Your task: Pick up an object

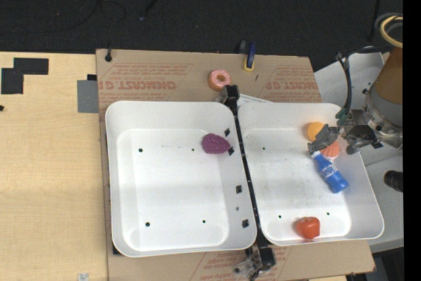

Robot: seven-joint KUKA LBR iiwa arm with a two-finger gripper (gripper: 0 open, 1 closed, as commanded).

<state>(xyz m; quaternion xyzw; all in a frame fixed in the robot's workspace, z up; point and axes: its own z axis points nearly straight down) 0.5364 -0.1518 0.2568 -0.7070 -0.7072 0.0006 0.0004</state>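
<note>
My gripper (338, 141) hangs over the right edge of the right bin (284, 176), with the grey arm coming in from the right. Its two dark fingers (321, 140) stand apart, open, on either side of the pinkish top end of a blue bottle (331, 174). The bottle lies flat on the bin floor and points toward the near right. A small orange object (316, 129) rests just left of the fingers. A red-orange round object (307, 228) sits near the right bin's front wall. A purple lump (215, 143) lies in the left bin (164, 194).
A pink ring (219, 79) lies on the cardboard behind the bins. A black divider with clips (241, 161) runs between the two bins. A blue and yellow clamp (249, 56) grips the cardboard's far edge.
</note>
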